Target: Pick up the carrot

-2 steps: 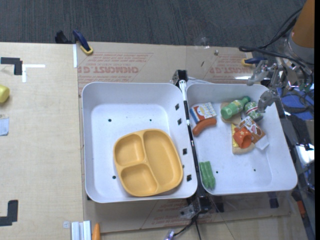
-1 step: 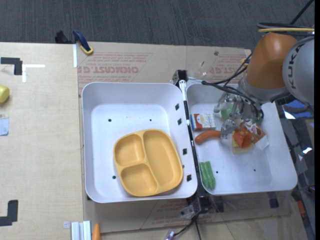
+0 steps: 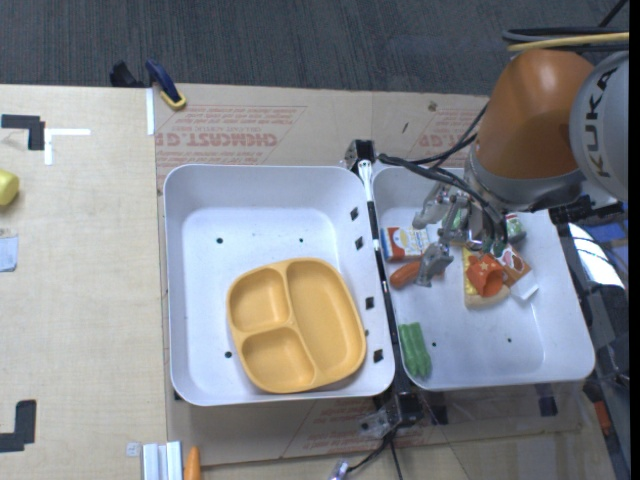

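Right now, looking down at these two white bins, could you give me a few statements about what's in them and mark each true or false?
1. The yellow divided plate lies in the left bin. True.
2. The carrot lies on the plate. False: it lies in the right bin, near the wall between the bins.
3. The tool is over the right bin, close to the carrot. True.
4. A green item lies in the left bin. False: it lies in the right bin, near its front-left corner.
5. The plate has three compartments. True.
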